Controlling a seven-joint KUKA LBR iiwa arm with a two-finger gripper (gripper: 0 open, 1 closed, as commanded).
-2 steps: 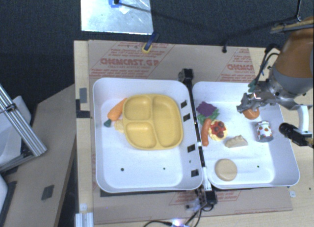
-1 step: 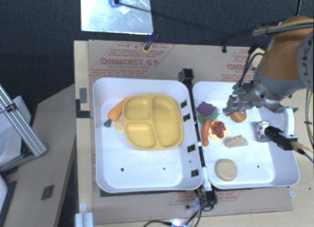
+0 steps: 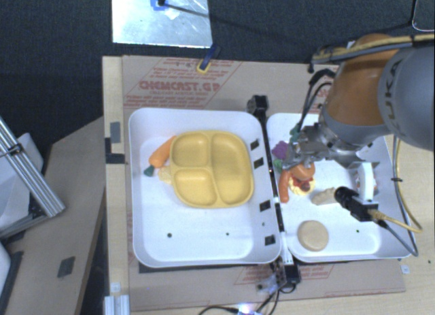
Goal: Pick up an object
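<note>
Though the hand touches the orange toy, its spread can't be told.

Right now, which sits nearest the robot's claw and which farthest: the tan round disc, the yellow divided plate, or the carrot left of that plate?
From the gripper:
1. Tan round disc, right bin, near its front edge.
2. Yellow divided plate, middle of the left bin.
3. Carrot, past the plate's left edge.

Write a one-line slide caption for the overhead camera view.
Grey KUKA arm's gripper hovers over toy food in the right white bin; a yellow three-compartment plastic plate fills the left white bin.
</note>
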